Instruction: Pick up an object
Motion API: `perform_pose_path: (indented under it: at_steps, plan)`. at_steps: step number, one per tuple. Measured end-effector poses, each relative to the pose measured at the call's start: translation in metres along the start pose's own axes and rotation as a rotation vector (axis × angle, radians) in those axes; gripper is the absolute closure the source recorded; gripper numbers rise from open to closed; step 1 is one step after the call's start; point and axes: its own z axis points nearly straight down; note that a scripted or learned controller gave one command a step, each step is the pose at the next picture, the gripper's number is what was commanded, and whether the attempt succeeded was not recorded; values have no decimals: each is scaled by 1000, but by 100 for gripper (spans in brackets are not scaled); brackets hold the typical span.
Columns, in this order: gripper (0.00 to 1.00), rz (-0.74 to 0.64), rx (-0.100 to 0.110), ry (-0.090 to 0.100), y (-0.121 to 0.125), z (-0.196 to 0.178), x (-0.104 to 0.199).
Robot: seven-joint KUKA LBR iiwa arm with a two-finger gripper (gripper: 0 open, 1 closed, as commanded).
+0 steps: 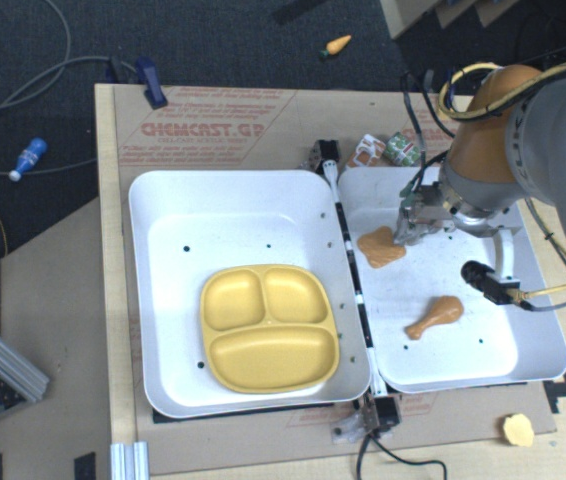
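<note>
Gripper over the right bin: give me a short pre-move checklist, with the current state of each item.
1. Gripper is low in the right bin, next to the flat brown piece: ok.
2. Piece seen between the fingers: cannot tell.
3. Finger opening: cannot tell.
4. Drumstick lies apart from the gripper, out of its way: ok.
5. Piece lies close to the bin's left wall, little side room: not ok.
6. Yellow divided plate sits flat in the left bin: ok.

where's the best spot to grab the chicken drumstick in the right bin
Probably the narrow shank of the drumstick, from above with fingers across its width. It lies flat in the right bin, thick end upper right, thin end lower left, with bare floor either side.
</note>
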Motion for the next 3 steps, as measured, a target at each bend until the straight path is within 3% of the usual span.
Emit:
perform_pose_path:
  at_steps: [1, 2, 3]
  plan:
    - [0, 0, 1, 0, 0, 1, 0]
    - [0, 5, -4, -4, 28, -58, -57]
    - [0, 4, 17, 5, -66, -6, -40]
